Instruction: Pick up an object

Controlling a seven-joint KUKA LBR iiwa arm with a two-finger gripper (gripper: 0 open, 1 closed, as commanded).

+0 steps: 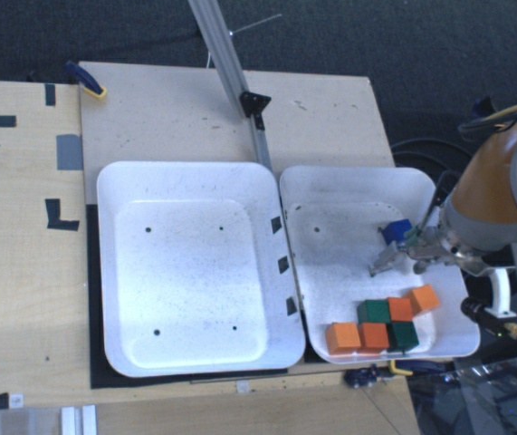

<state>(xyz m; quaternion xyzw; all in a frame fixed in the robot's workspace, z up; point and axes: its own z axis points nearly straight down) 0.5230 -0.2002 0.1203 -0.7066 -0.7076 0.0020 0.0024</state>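
While the gripper, its state impossible to tell, hangs just near the blue block, a descent could nudge it away.

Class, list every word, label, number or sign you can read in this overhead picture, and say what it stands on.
No readable text anywhere.
Dark tape marks on the bench: plain shapes, not letters.
Blocks in the right bin: plain faces.
Left bin and gripper: no lettering.
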